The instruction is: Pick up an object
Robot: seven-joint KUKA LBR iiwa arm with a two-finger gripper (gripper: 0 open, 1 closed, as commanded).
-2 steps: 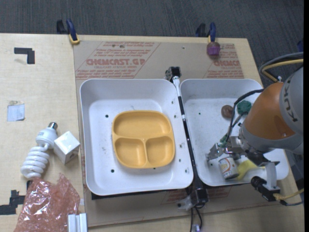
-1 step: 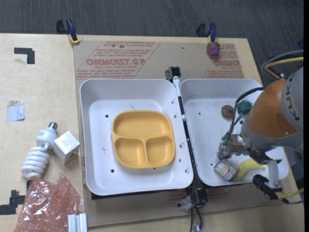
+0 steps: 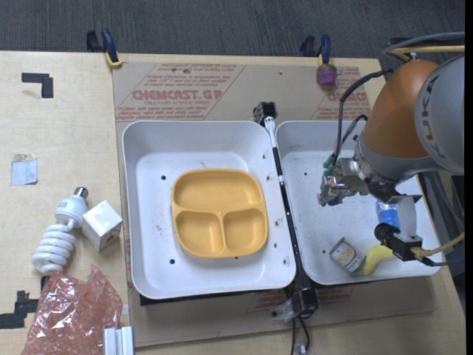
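My gripper (image 3: pixel 332 188) hangs low over the middle of the right bin (image 3: pixel 307 150), under the grey and orange arm reaching in from the right. A small tan and grey tin (image 3: pixel 344 254) lies near the bin's front edge, with a yellow banana-shaped piece (image 3: pixel 375 259) just to its right. A blue packet (image 3: pixel 388 215) sits by the right wall, partly under the arm. The gripper is above and left of these three things. The view does not show anything held in it.
The left bin (image 3: pixel 144 198) holds a yellow divided plate (image 3: pixel 219 212). On the bench to the left lie a spiral light bulb (image 3: pixel 58 235), a white cube (image 3: pixel 102 225) and a pink crumpled bag (image 3: pixel 70 316). A purple object (image 3: pixel 327 74) sits behind the right bin.
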